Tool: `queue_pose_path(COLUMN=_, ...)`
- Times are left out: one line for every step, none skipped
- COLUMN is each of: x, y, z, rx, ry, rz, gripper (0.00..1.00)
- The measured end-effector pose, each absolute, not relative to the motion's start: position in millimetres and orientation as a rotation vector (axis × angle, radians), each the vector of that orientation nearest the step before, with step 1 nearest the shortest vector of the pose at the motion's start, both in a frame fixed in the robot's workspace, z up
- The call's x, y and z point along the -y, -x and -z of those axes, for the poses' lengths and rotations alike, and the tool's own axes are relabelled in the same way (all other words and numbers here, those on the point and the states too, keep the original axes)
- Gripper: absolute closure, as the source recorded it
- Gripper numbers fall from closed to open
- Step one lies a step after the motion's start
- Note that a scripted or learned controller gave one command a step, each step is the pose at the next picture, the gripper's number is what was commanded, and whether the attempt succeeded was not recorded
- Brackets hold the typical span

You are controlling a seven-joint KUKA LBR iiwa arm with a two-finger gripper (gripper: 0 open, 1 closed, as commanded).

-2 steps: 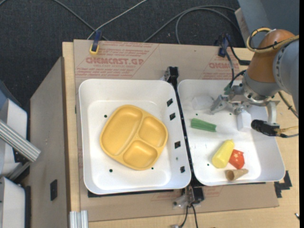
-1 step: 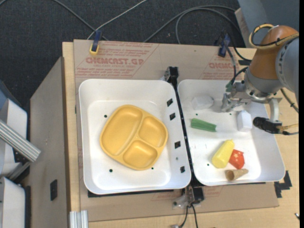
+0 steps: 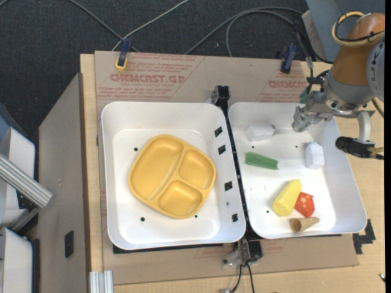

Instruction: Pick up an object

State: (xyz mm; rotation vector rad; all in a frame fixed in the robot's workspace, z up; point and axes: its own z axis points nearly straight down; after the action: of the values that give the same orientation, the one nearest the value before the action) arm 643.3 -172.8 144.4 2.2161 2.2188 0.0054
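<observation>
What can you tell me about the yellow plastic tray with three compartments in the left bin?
The yellow plastic tray with three compartments looks smooth and slightly glossy, with rounded corners and raised ridges dividing one long section from two smaller ones. It lies flat, turned at an angle, near the middle of the left white bin. Nothing is in its compartments, and it touches only the bin floor.

Two white bins [image 3: 116, 163], one with a plain yellow divided tray [image 3: 172, 176], the other with a green stick [image 3: 261, 160], yellow block [image 3: 286, 198], red piece [image 3: 305, 204], tan cone [image 3: 303, 224], and white lumps [image 3: 260, 130] just beside grey fingers [image 3: 299, 121].
</observation>
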Motion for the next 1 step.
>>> queue_pose_path(x=172.2, y=-638.3, z=-191.0, rx=-2.219, ry=-2.217, rz=-0.005, gripper=1.00)
